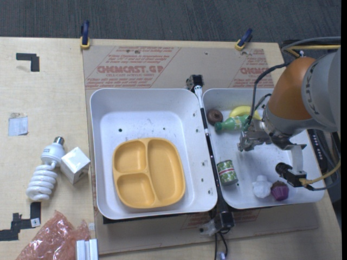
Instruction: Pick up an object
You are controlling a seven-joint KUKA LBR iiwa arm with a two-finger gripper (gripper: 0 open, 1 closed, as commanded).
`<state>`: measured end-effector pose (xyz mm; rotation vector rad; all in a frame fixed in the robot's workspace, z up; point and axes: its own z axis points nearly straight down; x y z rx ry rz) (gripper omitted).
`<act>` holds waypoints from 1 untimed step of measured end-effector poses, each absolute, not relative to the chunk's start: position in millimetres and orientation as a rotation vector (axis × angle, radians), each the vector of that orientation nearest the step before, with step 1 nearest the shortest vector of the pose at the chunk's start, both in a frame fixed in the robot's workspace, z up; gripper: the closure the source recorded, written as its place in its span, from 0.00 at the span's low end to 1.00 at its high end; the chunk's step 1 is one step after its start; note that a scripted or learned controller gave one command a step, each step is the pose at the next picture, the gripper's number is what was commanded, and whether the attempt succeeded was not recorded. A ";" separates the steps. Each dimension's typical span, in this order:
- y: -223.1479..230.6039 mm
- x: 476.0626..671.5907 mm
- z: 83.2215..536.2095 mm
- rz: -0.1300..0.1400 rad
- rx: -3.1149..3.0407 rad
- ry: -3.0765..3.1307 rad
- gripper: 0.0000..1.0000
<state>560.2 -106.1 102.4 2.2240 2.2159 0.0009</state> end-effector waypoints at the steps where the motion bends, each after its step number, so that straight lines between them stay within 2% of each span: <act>1: -153.6 621.1 92.8 -0.001 2.218 2.222 1.00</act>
